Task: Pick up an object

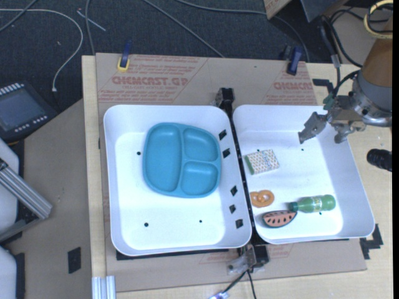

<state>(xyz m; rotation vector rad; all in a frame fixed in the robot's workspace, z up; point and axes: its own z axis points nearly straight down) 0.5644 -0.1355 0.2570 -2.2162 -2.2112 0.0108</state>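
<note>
- The arm is reaching in from three o'clock, its grey wrist sitting over the upper right corner of the right bin.
- The gripper is hanging above the bin's upper right part, at about one o'clock from the bin's middle; its two fingers are standing spread apart with nothing between them.
- A checkered green-and-white packet is lying near the bin's left wall, at about nine o'clock from the gripper and well apart from it.
- An orange ring-shaped piece is lying at six o'clock from the packet, near it but not touching.
- A green bottle is lying on its side near the bin's lower edge, at six o'clock from the gripper and well apart from it.
- A watermelon slice toy is lying at about eight o'clock from the bottle, just beside the bottle's narrow end; whether they are touching is not clear.
- The left bin is holding a blue divided plate, which is sitting a little toward twelve o'clock of that bin's middle.
</note>
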